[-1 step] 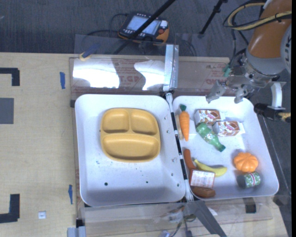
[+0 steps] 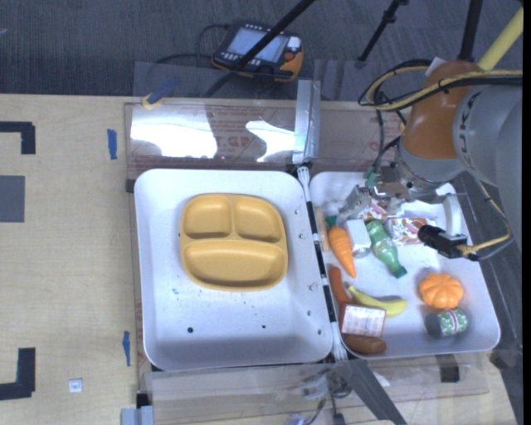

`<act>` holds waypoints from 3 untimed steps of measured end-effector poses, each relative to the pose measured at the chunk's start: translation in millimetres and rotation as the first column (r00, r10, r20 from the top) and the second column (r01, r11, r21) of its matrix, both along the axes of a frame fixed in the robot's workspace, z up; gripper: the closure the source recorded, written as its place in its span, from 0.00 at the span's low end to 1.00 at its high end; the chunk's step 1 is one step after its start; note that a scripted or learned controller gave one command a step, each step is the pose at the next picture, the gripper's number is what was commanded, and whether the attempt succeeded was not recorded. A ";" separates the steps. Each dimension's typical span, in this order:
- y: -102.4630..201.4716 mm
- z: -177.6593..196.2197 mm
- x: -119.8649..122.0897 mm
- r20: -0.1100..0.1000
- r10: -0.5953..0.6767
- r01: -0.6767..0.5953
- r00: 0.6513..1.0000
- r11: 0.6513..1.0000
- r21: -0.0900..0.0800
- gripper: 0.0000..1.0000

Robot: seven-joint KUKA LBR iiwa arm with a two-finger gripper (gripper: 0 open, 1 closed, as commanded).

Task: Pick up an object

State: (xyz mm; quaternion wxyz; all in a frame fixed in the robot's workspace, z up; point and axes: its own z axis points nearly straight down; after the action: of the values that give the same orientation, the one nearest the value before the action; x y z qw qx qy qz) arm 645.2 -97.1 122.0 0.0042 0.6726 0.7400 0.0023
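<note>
Listing: glossy yellow 3-part tray (image 2: 234, 241) | tapered carrot (image 2: 341, 251) | ribbed pumpkin (image 2: 440, 290) | gripper (image 2: 371, 197) among toys, grip unclear

A pale wooden table (image 2: 66, 249) fills the left part of the view, its light surface marked with black tape corners (image 2: 21, 137) and short strips of blue tape (image 2: 112, 143). A dark grey square (image 2: 12, 199) lies at its left edge. Beyond the table's far edge the floor is covered in dark blue-grey carpet (image 2: 99, 37). A black handheld control pendant (image 2: 255, 48) with a lit screen rests on that floor, its cable curling off to the left. Thin black stand legs (image 2: 390, 25) cross the carpet at the top right beside a slanted yellow bar (image 2: 502, 41). Bright overhead light glares off a clear plastic panel (image 2: 216, 133) at the far side.
</note>
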 end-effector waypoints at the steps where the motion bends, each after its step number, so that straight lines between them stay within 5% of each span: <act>1: -18.0 -9.3 17.8 0.012 -0.001 0.001 1.000 1.000 -0.002 0.00; 2: -18.3 -14.2 9.7 0.041 -0.051 0.052 0.998 0.999 -0.004 0.00; 3: -15.2 -1.0 12.5 0.047 -0.049 0.049 0.998 0.999 -0.001 1.00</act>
State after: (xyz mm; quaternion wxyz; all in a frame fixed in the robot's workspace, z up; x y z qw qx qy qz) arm 657.7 -112.3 121.0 0.0224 0.6901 0.7231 0.0175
